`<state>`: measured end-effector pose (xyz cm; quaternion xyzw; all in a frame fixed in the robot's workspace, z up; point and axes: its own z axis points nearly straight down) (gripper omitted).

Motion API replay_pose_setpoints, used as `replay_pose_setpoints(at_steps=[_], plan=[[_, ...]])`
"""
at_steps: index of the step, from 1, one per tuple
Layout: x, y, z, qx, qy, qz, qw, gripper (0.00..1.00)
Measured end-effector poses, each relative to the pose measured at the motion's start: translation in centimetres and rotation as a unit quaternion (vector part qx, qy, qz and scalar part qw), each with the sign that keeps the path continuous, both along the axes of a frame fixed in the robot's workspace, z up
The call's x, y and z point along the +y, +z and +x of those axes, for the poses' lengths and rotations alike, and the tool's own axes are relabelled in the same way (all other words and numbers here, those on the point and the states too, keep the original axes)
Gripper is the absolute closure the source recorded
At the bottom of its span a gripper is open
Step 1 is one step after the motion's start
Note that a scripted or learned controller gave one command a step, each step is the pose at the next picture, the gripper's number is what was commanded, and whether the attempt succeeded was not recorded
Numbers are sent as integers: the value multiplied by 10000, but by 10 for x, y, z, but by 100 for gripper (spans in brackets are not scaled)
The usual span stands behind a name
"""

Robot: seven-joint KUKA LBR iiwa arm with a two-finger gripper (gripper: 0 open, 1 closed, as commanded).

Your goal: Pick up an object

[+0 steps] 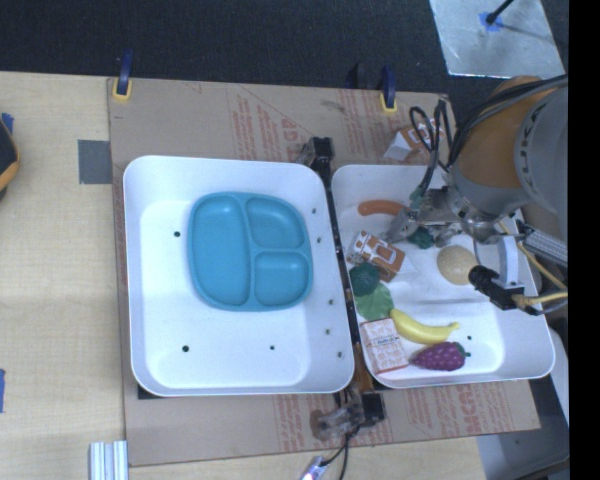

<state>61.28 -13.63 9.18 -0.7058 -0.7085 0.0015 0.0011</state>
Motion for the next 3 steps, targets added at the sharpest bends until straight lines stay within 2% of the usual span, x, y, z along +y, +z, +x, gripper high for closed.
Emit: replay_pose_setpoints(at_steps=[1,2,3], plan=[[-33,1,44,-9,0,3,10000,0],[-24,0,0,0,-2,0,10000,0],[-60,1,37,-9,-4,4,10000,0]])
